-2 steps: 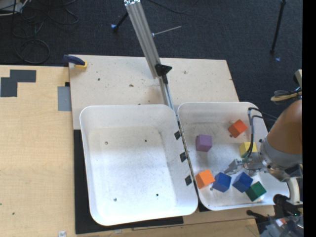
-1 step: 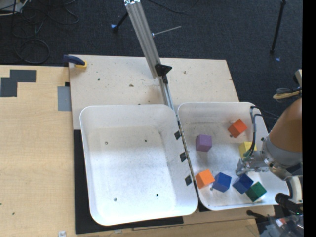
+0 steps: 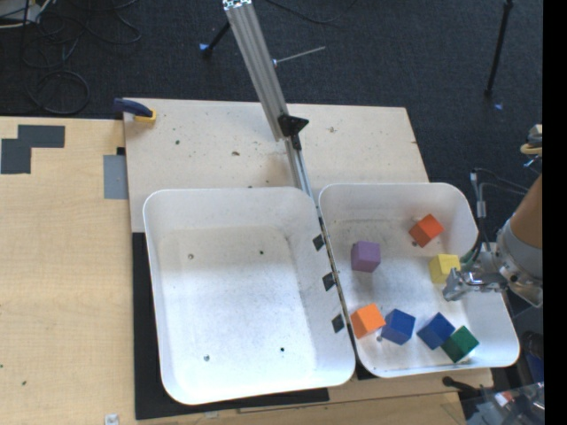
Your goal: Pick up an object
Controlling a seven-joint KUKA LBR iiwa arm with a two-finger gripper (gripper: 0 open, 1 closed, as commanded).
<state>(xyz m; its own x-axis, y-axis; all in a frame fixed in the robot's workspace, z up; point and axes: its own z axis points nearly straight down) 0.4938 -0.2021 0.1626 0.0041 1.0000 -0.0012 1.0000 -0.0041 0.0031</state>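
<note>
Jaws of the gripper [image 3: 458, 283] sit just beside (right of) the yellow cube [image 3: 444, 266].

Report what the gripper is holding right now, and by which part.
It cannot be told. The gripper sits at the right bin's right rim, just beside the yellow cube, but no object shows between its fingers.

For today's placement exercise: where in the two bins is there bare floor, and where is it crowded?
The left bin has bare floor wall to wall. In the right bin, free floor lies along the far wall above the purple cube. Its near half is crowded with cubes, beside the gripper.
</note>
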